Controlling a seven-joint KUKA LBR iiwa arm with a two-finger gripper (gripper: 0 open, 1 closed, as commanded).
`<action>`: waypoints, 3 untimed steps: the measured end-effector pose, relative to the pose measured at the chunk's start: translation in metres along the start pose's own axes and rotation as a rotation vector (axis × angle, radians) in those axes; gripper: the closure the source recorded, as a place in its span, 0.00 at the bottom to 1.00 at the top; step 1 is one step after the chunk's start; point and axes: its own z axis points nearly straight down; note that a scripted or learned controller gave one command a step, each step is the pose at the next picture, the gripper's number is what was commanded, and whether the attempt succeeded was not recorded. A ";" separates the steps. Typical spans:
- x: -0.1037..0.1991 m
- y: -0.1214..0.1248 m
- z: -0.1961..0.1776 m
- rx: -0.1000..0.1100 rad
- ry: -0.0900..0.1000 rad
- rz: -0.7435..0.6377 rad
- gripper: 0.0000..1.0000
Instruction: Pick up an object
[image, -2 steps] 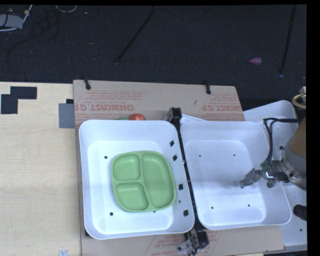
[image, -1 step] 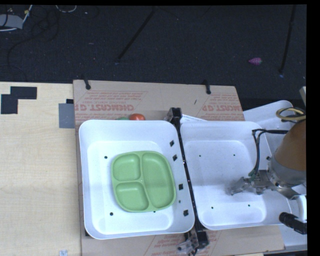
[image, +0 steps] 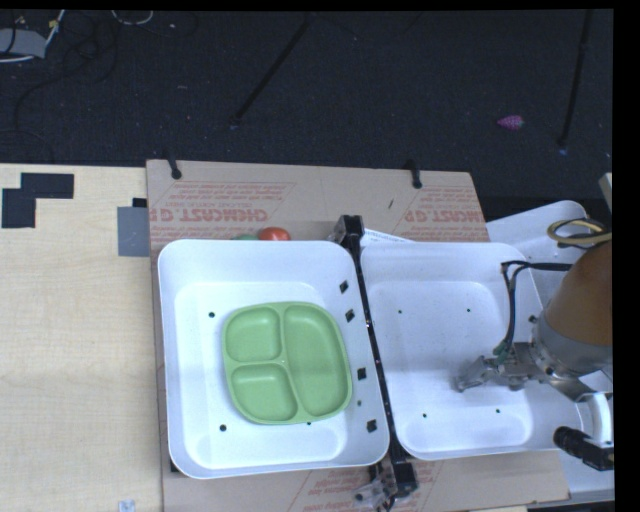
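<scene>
A light green divided plate (image: 287, 361) lies flat in the middle of the left bin (image: 190, 300). My gripper (image: 472, 378) is low over the floor of the right bin (image: 440, 300), toward its right side, pointing left. The grey arm with its orange band (image: 590, 300) comes in from the right above the bin's right wall. I see nothing held at the gripper's tip.
A small red object (image: 273, 235) sits just behind the back wall of the left bin, outside it, on the cardboard sheet (image: 300, 200) that underlies both bins. A black divider clip (image: 351, 232) joins the bins. Black cables run along the right bin's right rim.
</scene>
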 end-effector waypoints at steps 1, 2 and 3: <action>-0.001 0.001 -0.012 -0.003 0.000 0.003 1.00; 0.001 -0.002 -0.054 -0.003 -0.001 -0.002 1.00; 0.003 0.003 -0.097 -0.004 -0.002 -0.002 1.00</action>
